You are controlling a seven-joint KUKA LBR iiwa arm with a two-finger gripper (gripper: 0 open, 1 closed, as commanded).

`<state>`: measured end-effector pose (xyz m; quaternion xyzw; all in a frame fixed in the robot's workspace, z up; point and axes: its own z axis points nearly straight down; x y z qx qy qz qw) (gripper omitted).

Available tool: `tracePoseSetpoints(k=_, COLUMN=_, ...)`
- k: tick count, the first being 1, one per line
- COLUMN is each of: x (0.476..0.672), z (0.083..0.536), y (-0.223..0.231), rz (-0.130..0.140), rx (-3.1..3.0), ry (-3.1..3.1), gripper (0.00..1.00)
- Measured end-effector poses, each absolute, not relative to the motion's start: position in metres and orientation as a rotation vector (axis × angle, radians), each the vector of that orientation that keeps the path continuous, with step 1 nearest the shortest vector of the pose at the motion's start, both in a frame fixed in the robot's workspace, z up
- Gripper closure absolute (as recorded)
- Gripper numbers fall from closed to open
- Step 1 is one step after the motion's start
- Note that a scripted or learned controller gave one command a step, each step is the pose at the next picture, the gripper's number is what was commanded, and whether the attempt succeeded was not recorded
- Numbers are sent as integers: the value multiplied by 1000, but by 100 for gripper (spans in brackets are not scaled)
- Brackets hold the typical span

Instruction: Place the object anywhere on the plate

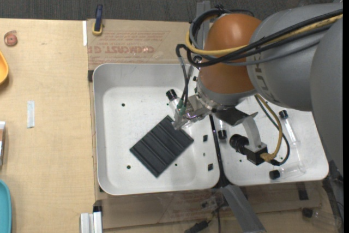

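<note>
Gripper (184,115) sits at the far right corner of the dark ribbed plate (162,145) in the left bin (103,117); finger opening and any held object cannot be told; likely placing step, next a release and lift.

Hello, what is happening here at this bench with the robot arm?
A grey KUKA arm reaches from the right over the two white bins. Its gripper sits low in the left bin, at the upper corner of a dark ribbed plate lying flat there. Whether it holds anything is unclear.
</note>
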<state>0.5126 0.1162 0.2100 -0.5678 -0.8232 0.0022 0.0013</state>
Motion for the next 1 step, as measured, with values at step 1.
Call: tracePoseSetpoints(k=1, x=513, z=210, y=116, rz=7, rx=-1782, ry=-2584, gripper=0)
